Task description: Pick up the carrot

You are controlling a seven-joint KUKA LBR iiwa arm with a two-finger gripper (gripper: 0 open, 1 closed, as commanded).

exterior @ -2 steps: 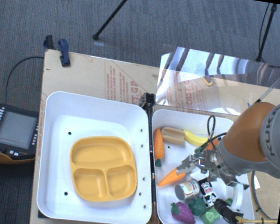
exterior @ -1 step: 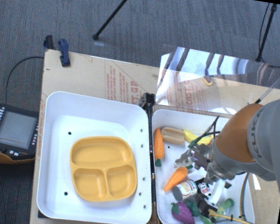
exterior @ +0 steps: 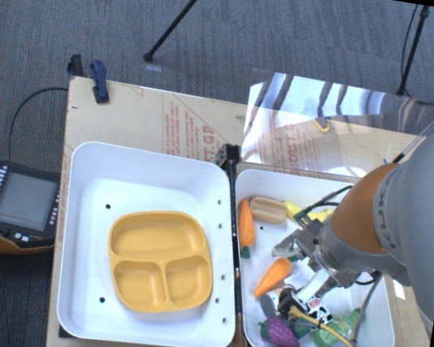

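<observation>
A: Two shallow white plastic bins sit side by side on your bench. Take the right-hand bin (exterior: pixel 383 341) as your landmark; the left-hand bin (exterior: pixel 92 181) beside it carries a yellow three-compartment plastic tray (exterior: pixel 160 259).

B: And the arm?

A: The grey arm with the orange band (exterior: pixel 362 218) hangs over the right-hand bin's middle, its two-finger gripper (exterior: pixel 292 255) low among the toys. You cannot tell from this angle whether the jaws are spread or closed, and nothing shows between them.

B: Where is your target?

A: There are two orange carrot-like toys in that bin. One long orange carrot with a green end (exterior: pixel 246 225) lies along the bin's left wall. A smaller tapered orange carrot (exterior: pixel 273 276) lies near the bin's centre, just beside the gripper.

B: What could spoil it?

A: Crowding, I judge. A tan wooden-looking cylinder (exterior: pixel 268 210) sits near the bin's upper left, and a purple toy fruit (exterior: pixel 281 332) and green toy pieces (exterior: pixel 327 335) cluster at its lower edge. A tapered, smooth carrot may squirt out as the jaws close, or a neighbour may get pinched instead.
</observation>
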